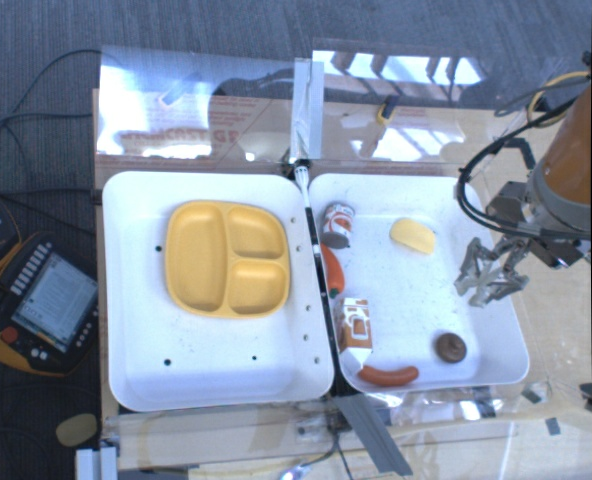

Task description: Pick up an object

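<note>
My gripper (pixel 488 280) hangs over the right rim of the right bin (pixel 406 278), open, with nothing between its fingers. In that bin lie a pale yellow lump (pixel 413 235) at the back, a small brown round piece (pixel 450 346) at the front right and a red sausage (pixel 388 375) along the front wall. By the bin's left wall sit a red and white can (pixel 337 223), an orange carrot (pixel 333 271) and a brown and white packet (pixel 354 326). The brown piece is the nearest, below and left of the gripper.
The left bin (pixel 146 358) holds a yellow divided plate (pixel 227 258). A black cable (pixel 476 168) loops beside the arm's wrist at the right. A hand-held controller (pixel 36 298) lies left of the bench. A shiny clear sheet (pixel 276 108) stands behind both bins.
</note>
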### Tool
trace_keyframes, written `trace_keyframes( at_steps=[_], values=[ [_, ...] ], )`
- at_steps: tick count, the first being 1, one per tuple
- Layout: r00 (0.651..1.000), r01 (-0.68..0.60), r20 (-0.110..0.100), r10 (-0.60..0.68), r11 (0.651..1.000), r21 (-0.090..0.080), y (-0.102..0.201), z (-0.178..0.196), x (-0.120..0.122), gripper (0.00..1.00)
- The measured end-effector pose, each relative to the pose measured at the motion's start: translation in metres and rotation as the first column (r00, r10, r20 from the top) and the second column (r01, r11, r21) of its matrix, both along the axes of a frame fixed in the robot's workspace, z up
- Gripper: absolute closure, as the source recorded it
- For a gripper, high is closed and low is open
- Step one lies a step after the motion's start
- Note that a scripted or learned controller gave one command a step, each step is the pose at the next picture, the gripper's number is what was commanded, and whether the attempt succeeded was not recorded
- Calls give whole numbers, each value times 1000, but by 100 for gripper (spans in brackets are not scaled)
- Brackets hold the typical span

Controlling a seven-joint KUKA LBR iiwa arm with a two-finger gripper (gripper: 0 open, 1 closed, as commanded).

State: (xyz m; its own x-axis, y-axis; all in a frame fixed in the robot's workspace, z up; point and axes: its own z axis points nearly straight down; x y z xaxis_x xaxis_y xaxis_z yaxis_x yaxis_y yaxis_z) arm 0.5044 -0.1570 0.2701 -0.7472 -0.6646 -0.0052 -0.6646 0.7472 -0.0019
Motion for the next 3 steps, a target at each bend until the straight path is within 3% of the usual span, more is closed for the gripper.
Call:
trace_keyframes(
  at_steps=[1,2,3],
  values=[
    [1000,2,2,-2,1000,1,0,9,1,100],
    [987,-162,-4,162,987,-1,43,-48,3,100],
    [883,-469,-5,469,883,0,62,-72,-13,100]
  ],
)
